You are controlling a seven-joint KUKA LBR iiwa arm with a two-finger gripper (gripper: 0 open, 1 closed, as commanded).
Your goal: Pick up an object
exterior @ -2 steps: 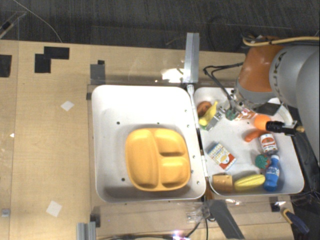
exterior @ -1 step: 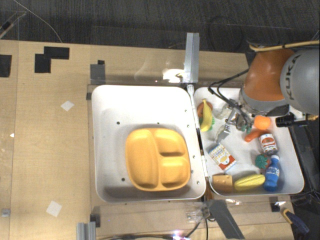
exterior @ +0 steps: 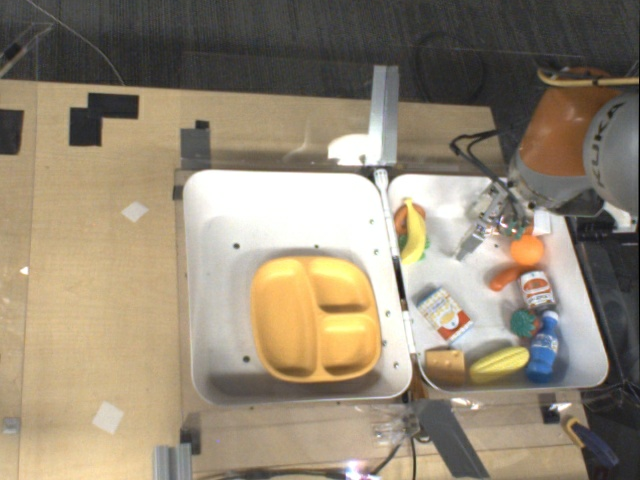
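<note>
Two white bins sit side by side on the bench; the left bin (exterior: 215, 268) bears a yellow divided tray (exterior: 315, 318), and the right bin (exterior: 585, 338) carries the small clutter the arm has to choose from. The gripper (exterior: 480, 233) hangs low over the upper middle of that right bin, its metal fingers pointing down and to the left, and they appear parted with nothing between them — released, as far as this slanted view shows.

Nearest to it lies an orange ball (exterior: 527, 249), just beside the fingers on their right, round and bright, so it has no long axis to line up with. Just below the ball lies a small orange carrot-like piece (exterior: 503, 277), slanted. Farther left, against the bin's inner wall, a banana toy (exterior: 411, 231) lies with its length running top to bottom.

My judgement: the ball is the likeliest target, and the move turns on shifting the jaws a little to the right and straddling it — a round, smooth thing may roll away if only one finger touches first.
</note>
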